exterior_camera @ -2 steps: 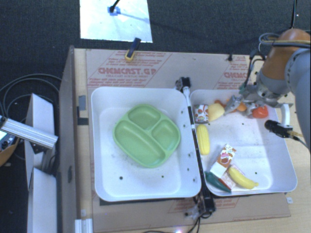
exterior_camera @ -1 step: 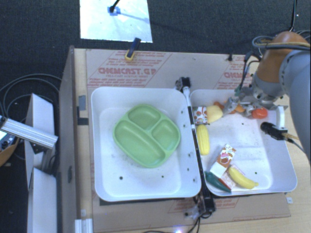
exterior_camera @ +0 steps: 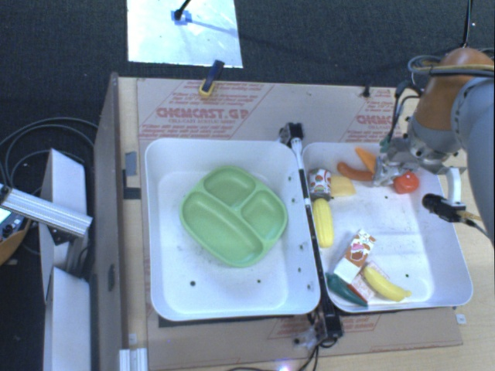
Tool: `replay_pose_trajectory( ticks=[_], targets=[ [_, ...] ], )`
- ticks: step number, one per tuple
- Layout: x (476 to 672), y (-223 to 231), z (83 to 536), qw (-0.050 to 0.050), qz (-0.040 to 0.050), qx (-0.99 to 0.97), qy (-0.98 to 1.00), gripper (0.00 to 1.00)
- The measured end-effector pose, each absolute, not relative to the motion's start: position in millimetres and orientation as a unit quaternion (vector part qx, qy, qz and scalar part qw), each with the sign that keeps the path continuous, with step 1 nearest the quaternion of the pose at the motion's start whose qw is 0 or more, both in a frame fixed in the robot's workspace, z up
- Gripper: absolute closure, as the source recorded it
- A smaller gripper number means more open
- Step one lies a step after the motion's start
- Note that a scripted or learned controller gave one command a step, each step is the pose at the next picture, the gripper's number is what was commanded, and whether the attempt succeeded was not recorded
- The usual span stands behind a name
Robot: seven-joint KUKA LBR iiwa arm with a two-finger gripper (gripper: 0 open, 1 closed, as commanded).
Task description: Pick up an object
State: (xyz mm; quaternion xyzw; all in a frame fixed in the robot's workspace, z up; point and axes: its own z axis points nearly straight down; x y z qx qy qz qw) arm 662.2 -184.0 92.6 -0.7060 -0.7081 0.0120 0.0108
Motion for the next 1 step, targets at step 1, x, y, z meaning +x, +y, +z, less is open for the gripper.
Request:
replay_pose_trajectory(
  ticks=[1],
  targets=[
    [644.6,-208.4,160.4,-0.004,-0.0015,-0.707,-0.707,1.00]
  ],
)
